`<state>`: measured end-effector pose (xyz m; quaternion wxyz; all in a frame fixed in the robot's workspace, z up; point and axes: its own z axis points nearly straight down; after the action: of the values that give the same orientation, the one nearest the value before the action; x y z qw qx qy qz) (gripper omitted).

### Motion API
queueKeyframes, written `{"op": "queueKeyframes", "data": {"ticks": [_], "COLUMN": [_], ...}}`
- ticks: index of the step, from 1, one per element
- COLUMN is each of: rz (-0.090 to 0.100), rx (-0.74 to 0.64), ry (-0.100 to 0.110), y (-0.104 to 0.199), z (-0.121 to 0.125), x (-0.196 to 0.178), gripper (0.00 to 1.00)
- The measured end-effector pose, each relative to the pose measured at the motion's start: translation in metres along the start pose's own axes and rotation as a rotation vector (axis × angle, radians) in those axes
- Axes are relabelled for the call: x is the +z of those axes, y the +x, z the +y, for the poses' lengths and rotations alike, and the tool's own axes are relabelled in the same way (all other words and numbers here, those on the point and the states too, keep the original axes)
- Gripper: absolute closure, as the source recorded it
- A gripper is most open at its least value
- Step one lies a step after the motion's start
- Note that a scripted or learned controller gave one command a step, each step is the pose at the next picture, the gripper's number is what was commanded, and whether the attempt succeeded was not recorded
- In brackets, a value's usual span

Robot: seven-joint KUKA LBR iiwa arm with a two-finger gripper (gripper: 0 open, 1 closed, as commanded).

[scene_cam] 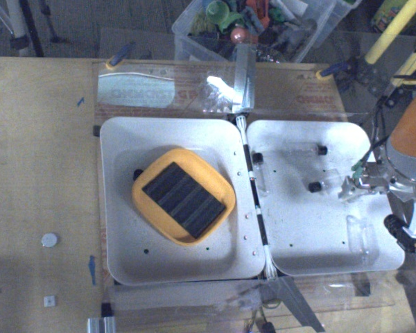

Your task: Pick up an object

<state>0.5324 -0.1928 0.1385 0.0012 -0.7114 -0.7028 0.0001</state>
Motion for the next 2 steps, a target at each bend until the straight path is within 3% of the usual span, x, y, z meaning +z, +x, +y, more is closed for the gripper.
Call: {"op": "queueKeyframes", "data": {"ticks": [1,2], "rz": [0.0,0.0], "rx": [0.0,-0.021], "ry": [0.0,-0.029], "y": [0.0,-0.013], "z": [0.0,0.034], "x": [0.0,0.039], "gripper": [0.0,0.0]}}
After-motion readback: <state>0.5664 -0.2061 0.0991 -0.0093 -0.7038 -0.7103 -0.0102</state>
